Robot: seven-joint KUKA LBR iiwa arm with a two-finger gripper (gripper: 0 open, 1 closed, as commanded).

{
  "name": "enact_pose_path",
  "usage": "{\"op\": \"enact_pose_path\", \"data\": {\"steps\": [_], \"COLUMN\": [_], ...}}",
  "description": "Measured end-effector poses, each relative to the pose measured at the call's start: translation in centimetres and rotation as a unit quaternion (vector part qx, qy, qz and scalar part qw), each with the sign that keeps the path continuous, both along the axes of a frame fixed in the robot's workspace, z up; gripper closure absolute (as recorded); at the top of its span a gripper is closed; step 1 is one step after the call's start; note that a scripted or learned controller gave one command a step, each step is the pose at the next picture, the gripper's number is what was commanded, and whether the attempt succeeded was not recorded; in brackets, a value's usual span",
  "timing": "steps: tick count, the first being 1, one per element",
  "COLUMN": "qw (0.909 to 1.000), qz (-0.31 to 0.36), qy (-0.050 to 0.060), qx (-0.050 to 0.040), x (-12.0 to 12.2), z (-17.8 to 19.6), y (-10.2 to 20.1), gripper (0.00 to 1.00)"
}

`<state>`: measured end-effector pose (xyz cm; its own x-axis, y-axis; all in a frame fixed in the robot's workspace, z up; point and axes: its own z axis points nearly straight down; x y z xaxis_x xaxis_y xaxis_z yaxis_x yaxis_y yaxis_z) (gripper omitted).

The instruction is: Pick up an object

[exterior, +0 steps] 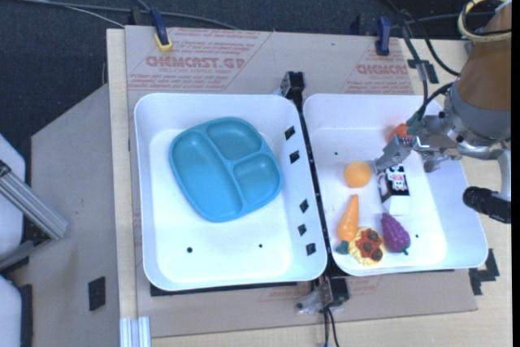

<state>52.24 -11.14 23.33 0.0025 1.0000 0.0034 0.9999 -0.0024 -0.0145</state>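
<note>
while gripper [396,175] hangs, grip unclear | orange ball [357,173] beside | carrot [349,218], grapes [395,232] near

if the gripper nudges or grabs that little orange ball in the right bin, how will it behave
The orange ball looks round and smooth, so a nudge would probably roll it across the right bin. It likely slips from an off-centre pinch. Being small, it seems light.

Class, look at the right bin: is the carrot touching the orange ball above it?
Apart. The camera view shows a strip of white bin floor between the carrot top and the orange ball.
</note>
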Motion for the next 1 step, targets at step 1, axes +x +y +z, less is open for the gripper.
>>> {"op": "enact_pose_path", "data": {"steps": [1], "qw": [1.0], "qz": [0.001], "qy": [-0.006], "qx": [-0.0009], "x": [0.25], "z": [0.61], "y": [0.02], "gripper": [0.0]}}
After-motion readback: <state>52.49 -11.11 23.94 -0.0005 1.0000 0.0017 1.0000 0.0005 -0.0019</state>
